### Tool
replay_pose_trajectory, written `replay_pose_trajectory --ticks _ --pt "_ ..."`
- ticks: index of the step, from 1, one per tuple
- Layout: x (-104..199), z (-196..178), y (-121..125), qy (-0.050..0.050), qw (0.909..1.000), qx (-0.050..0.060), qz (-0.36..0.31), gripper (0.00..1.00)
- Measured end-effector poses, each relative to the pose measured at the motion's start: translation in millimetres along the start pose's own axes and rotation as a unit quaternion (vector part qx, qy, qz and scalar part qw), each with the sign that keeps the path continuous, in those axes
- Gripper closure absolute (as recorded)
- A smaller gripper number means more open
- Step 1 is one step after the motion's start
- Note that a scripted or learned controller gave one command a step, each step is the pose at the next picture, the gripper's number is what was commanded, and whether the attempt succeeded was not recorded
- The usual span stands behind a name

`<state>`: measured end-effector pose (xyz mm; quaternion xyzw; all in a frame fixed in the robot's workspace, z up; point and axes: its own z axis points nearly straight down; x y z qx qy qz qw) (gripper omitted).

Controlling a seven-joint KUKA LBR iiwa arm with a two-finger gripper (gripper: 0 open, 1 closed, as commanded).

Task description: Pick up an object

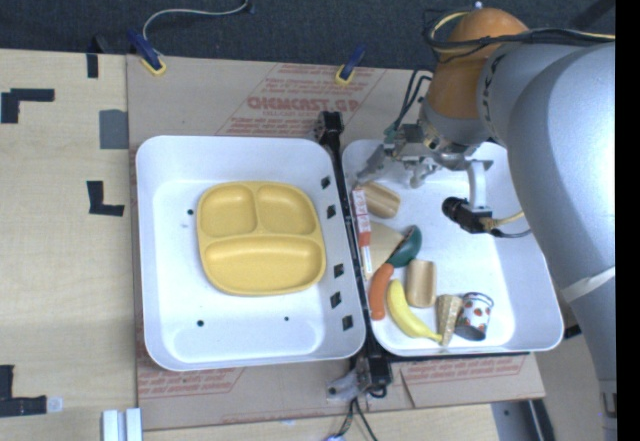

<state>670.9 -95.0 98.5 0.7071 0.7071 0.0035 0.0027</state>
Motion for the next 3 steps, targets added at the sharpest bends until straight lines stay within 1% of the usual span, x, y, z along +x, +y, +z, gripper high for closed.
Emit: replay_pose_trajectory --ticks 1,2,3 --pt "-11.4 11.2 -1.3 0.000 1.0000 0.003 -0.001 0.00" --pt "0.1 11.0 -1.0 -0.002 1.0000 0.001 0.000 0.00" --pt "-0.4 11.2 -1.0 -0.001 1.0000 0.002 -0.001 0.00"
